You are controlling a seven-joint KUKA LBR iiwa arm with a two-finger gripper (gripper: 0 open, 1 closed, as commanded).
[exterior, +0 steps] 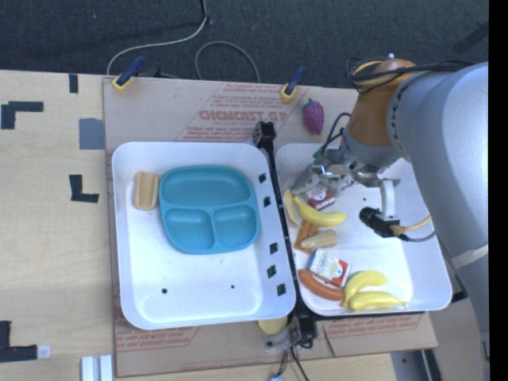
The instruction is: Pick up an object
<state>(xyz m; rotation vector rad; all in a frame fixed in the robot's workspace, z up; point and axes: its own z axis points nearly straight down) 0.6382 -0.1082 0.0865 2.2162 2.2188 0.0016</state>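
A purple grape bunch (313, 116) lies on the cardboard (230, 117) behind the bins, right of its red print, between a blue clamp (292, 82) and the board's right edge

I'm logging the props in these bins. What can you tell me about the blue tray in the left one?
The blue tray is a rounded, smooth, plastic-looking plate moulded into three compartments: one wide section across the top and two smaller ones below. It lies flat, right side up, slightly rotated, in the upper middle of the left bin. Its compartments hold nothing. A tan bread-like piece sits against its left edge.
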